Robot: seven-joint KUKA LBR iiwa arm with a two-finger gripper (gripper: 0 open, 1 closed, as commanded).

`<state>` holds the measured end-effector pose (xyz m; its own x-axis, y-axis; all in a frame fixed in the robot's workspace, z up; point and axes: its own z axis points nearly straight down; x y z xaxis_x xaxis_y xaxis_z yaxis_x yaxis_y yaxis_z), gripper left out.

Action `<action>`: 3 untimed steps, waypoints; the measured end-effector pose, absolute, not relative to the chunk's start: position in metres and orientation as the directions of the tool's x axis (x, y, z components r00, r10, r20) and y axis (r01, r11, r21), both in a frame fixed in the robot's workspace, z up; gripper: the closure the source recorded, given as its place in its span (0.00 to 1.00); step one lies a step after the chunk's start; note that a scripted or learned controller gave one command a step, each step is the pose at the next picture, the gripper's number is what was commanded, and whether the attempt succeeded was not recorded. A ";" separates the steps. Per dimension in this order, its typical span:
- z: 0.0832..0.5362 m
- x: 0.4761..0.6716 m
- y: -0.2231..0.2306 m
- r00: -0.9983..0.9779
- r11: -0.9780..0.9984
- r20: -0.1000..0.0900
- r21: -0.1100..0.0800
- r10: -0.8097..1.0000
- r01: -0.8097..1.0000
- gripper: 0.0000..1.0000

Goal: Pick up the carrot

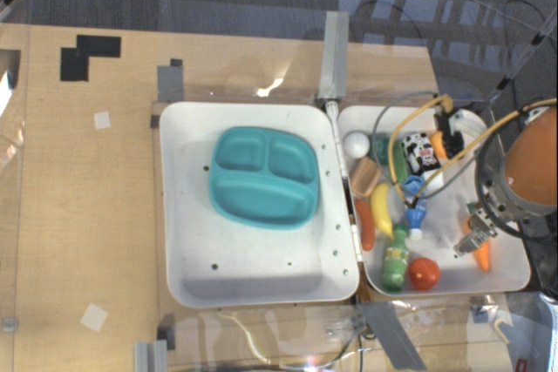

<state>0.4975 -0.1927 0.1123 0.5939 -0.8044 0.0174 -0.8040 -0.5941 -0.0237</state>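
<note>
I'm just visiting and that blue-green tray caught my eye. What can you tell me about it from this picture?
The teal tray is a rounded rectangular plate that looks like smooth plastic, moulded into three compartments: two smaller ones along its far side and one long one along its near side. It lies flat, right side up, turned at a slight angle, near the middle of the left white bin. It rests on the bin's floor, and I can see nothing in its compartments.

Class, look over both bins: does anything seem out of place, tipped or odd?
All the toy food is crowded into the right bin, while the teal divided plate sits slightly askew in the left bin. The carrot lies apart by the gripper.
</note>
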 end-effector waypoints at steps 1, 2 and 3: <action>0.218 0.525 -0.137 0.645 -0.645 0.010 -0.013 -0.764 -0.764 1.00; 0.190 0.544 -0.075 0.743 -0.743 -0.001 -0.005 -0.670 -0.670 1.00; 0.414 0.602 -0.134 0.744 -0.744 0.016 -0.013 -0.668 -0.668 1.00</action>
